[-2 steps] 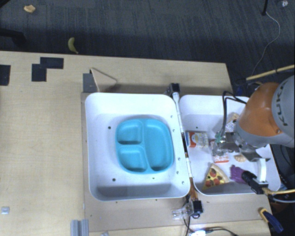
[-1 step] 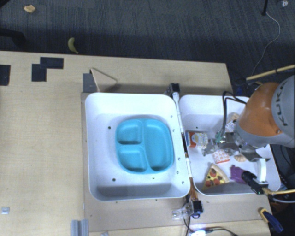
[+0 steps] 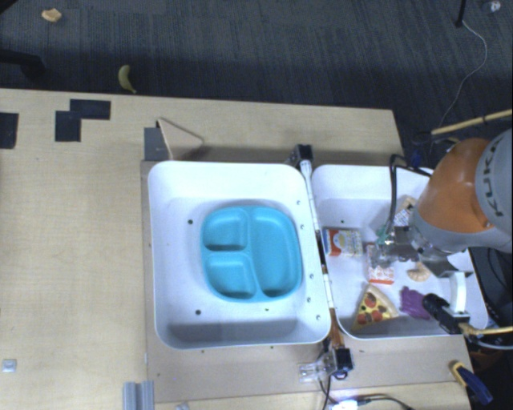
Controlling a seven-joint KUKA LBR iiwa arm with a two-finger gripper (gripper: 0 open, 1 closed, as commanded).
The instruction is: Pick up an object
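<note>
Reaching from right | end effector [image 3: 383, 255] low over right bin [image 3: 353, 186] (above toys)

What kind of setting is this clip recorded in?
Most likely a robotics lab grasping station: a wooden bench bears two white bins, toy food like a pizza slice lies in the right one, and a grey-and-orange arm reaches in, over dark carpet.

Tan tabletop [image 3: 72, 240] with black tape patches [image 3: 80, 118] near its far left edge. Dark carpet floor [image 3: 264, 48] beyond, a yellow banana-shaped bit [image 3: 126, 78] and small tan scrap [image 3: 51, 14] lying on it. Thin white cable [image 3: 473, 68] trailing at upper right.
</note>
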